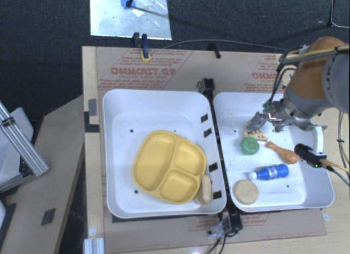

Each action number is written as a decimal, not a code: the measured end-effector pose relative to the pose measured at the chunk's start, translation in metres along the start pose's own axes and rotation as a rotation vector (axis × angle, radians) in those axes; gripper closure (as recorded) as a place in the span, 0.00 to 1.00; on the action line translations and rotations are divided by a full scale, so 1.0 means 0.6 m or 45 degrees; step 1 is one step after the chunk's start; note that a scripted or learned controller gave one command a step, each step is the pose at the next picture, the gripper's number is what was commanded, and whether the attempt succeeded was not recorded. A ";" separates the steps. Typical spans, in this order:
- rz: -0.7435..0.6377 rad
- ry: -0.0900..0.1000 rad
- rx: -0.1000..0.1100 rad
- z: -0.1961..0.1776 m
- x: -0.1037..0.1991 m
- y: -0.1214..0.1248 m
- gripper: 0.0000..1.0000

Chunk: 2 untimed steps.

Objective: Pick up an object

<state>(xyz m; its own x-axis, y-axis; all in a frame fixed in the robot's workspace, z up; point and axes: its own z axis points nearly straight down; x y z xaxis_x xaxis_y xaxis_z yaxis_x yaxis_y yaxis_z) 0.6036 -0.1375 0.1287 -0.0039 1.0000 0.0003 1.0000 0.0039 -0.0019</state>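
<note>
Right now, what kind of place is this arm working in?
Probably a lab bench for robot grasping trials: two white bins clamped over a board, a yellow divided tray, small toys such as a blue bottle, and the gripper above them.

We note even, bright overhead light; white bins (164, 97) near overexposed, shadows faint; glare on foil sheet (130, 7); focus slightly soft, dark floor grainy.

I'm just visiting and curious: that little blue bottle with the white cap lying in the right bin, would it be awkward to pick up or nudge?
Probably somewhat. The small blue plastic bottle with a white cap lies on its side, so its round body may roll if nudged. It looks light, so it could skid across the smooth white right bin. Its body looks rigid enough to hold shape.
</note>
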 end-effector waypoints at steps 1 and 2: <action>0.002 0.000 0.000 0.078 0.001 0.000 0.00; 0.002 -0.002 -0.008 0.055 0.000 0.003 1.00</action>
<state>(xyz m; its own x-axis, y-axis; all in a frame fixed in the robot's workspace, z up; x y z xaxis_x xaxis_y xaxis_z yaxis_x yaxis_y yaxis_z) 0.6053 -0.1375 0.0957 -0.0026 1.0000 -0.0009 1.0000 0.0026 0.0043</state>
